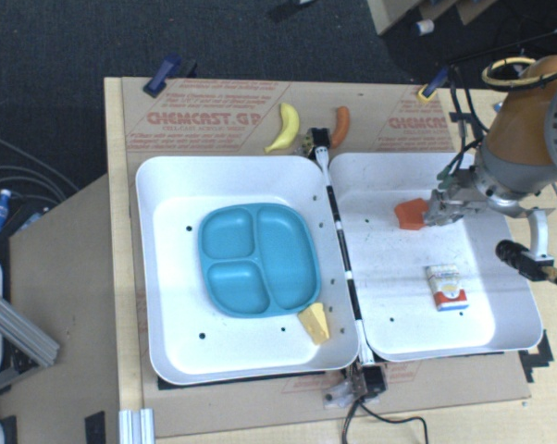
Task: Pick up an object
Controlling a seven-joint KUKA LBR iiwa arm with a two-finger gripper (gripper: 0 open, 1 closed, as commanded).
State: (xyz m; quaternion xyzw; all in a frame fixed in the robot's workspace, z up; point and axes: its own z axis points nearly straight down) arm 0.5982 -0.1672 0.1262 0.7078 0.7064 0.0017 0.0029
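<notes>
Orange block is seen lying in the right bin, touching the end effector on its left side. Whether it is gripped cannot be told.

A dark blue-grey carpeted floor surrounds a pale wooden tabletop printed with faint red lettering. A blue clamp grips the tabletop's far left corner, and a second small blue-and-yellow clip sits at its far edge toward the right. Left of the tabletop lies a flat tan cardboard sheet, with thin black cables looping over the floor beside it. A ribbed grey metal rail lies at the lower left. Light falls evenly, casting soft shadows.
</notes>
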